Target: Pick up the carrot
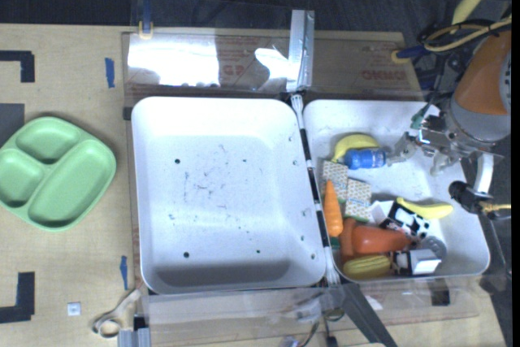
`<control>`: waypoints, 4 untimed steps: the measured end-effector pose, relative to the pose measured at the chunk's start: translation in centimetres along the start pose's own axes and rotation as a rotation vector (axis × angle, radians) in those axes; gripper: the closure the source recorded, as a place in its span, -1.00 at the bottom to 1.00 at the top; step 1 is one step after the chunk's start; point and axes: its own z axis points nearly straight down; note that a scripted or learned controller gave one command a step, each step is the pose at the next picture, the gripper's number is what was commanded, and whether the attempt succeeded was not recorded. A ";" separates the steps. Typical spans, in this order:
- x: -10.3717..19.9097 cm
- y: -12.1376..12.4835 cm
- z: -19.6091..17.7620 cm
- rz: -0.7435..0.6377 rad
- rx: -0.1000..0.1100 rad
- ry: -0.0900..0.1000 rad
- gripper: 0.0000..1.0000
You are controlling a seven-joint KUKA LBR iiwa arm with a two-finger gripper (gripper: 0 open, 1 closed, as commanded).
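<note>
Jaws first: whether mine stand wide or narrow I cannot tell, since my gripper (pixel 432 140) is a small metal tangle at the right bin's (pixel 479 248) upper right, seen from above at a slant. From the camera view, nothing sits between them that I can make out, and they hang well apart from the carrot (pixel 332 210). It lies lengthwise along the bin's left wall, just beside the divider, touching a patterned packet (pixel 348 184) and a red-orange block (pixel 372 239) lower down. A blue bottle (pixel 365 159) lies between me and it, by a yellow fruit (pixel 355 144). By my judgement the pick is not yet begun: reach, descent, grasp and lift all remain.
</note>
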 end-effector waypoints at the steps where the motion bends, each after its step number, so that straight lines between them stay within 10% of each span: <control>1: 4.1 -3.7 3.0 0.102 -0.001 0.000 -1.00; 2: 8.2 -5.9 2.8 0.037 -0.015 -0.006 -1.00; 3: 8.3 -0.3 -0.8 0.404 0.004 -0.001 -1.00; 4: 8.5 -0.4 -1.7 0.399 0.007 -0.002 1.00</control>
